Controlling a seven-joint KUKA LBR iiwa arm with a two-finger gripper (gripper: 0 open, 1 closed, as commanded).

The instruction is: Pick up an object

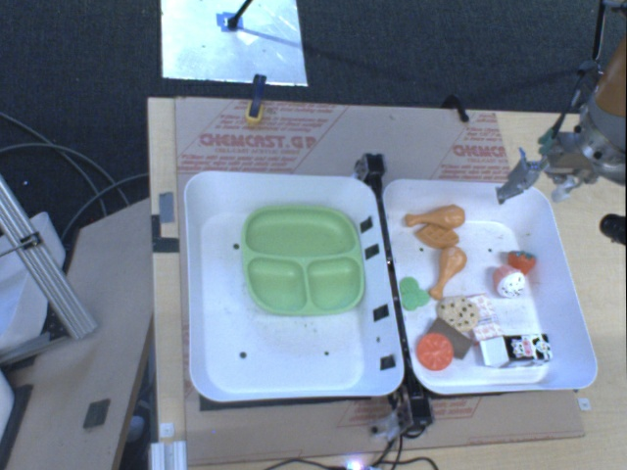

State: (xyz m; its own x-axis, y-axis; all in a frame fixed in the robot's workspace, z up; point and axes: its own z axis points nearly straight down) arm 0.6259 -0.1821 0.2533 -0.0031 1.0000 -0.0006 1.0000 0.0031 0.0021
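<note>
Gripper: the gripper (pixel 537 176) hovers over the far right corner of the right bin (pixel 573 306), its two fingers spread apart with nothing between them.
Candidates: the toy food lies in the right bin; two drumsticks (pixel 436 219) sit at the far side, nearest the gripper, and a third drumstick (pixel 449 265) lies just below them.
Handling: these look like light, stiff, smooth plastic, so they may slip or roll; closing across the narrow shank of a drumstick seems the safest hold.
Clutter: the cookie (pixel 458 312), orange disc (pixel 436 352) and small cartons (pixel 527 349) lie touching one another at the near side, which would likely crowd the fingers.
Left bin: the left bin (pixel 211 360) holds a green divided tray (pixel 302 259), probably too wide to grip.
Hard to see: the arm is cut off at the right edge; the small round white item (pixel 510 283) is too blurred to identify.
</note>
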